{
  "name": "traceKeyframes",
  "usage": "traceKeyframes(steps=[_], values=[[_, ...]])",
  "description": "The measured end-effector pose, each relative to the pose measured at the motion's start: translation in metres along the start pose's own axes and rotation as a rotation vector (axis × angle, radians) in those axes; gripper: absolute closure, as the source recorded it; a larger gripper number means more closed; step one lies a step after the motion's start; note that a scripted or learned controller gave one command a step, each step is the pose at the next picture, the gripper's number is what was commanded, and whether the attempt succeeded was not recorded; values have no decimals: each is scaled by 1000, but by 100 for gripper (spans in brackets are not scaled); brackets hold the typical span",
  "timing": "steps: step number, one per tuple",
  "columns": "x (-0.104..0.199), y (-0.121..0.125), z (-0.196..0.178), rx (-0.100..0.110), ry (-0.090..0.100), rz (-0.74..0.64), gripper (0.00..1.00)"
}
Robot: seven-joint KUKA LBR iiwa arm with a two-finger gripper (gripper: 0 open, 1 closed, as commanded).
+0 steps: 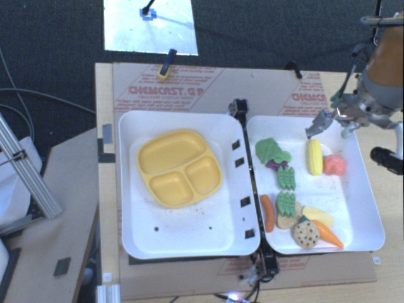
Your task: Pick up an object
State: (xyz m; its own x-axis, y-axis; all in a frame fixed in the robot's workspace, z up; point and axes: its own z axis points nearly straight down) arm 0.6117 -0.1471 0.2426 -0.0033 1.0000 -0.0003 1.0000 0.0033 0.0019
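The right bin (363,188) holds several toy foods: a green leafy piece with purple (271,151), a yellow corn cob (314,156), a pink piece (335,165), two green ridged pieces (286,179), an orange carrot (267,212), a speckled cookie (306,234), a yellow piece (317,215) and a second carrot (329,234). My gripper (332,127) hangs over the bin's far edge, just above the corn cob and the pink piece. It is open, with nothing between its fingers.
The left bin (136,226) holds a yellow three-section plate (180,167). A black divider with clips (247,175) runs between the bins. Cardboard lies under both bins. A metal frame (25,169) stands at the far left.
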Motion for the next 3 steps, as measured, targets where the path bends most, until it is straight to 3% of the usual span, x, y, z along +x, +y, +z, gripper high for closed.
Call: traceKeyframes(steps=[1,2,3], values=[[-10,-28,165,5,1,4,0],[78,-89,52,-6,4,-7,0],[135,-126,58,4,4,-6,0]])
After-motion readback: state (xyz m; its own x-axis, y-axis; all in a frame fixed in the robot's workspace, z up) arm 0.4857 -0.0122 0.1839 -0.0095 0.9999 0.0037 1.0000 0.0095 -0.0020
